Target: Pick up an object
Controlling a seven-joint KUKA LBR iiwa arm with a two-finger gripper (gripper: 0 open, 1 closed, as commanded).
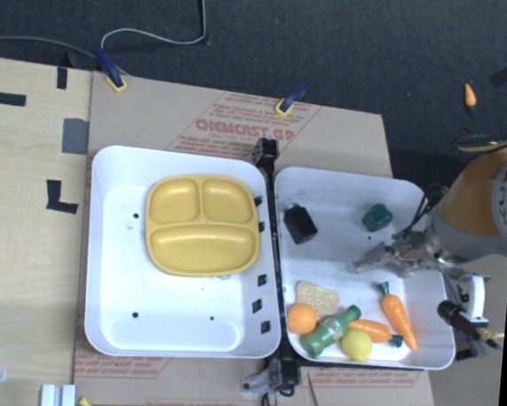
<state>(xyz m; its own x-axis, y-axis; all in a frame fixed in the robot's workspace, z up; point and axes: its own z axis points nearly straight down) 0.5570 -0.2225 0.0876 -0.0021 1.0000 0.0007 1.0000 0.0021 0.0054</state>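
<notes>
The claw [375, 259] sits low in the right bin [344, 187], its grey fingers pointing toward the bin's middle from the arm [478, 206] on the right. The fingers appear spread a little apart, with only bare white floor between them, so it holds nothing.

Nearest to it is a dark green, rounded toy [377, 218] just above the fingers, near the bin's far wall. A carrot [397, 319] lies just below the claw, angled toward the near right corner. Beside that carrot sits a tight cluster along the near wall: a second, smaller carrot [369, 327], a yellow lemon-like fruit [357, 344], a green bottle-shaped piece [329, 331], an orange [301, 318] and a pale slice of bread [317, 296], several touching one another. A small black block [300, 224] lies alone toward the divider. The left bin [106, 255] carries a yellow divided plate [204, 223].

The main risk, I judge, is closing on empty floor, since no object lies between the fingers now. A reach toward the cluster could nudge neighbours or catch two at once; the round fruits would likely roll out of a pinch. The green toy near the wall leaves little room for a finger behind it.
</notes>
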